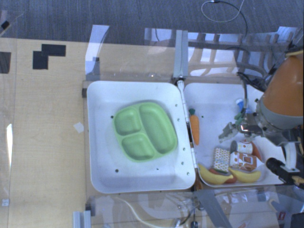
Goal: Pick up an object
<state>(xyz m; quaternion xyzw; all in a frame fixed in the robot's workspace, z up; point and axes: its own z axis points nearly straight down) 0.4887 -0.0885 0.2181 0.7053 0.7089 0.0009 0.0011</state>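
- The gripper (232, 129) hangs over the right bin (209, 99), just right of the toy carrot (194, 127). Its fingers are spread apart with nothing between them.
- The carrot lies by the bin's left wall.
- Below the carrot lie two bananas (228, 175), a small patterned packet (221, 159) and an orange-and-white box (243, 160).
- Left of the carrot, the left bin (99, 175) has a green divided plate (145, 131).

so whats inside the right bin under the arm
In the right white bin: an orange toy carrot, yellow bananas, a small patterned box and an orange-white carton. The grey-orange arm covers its right side.
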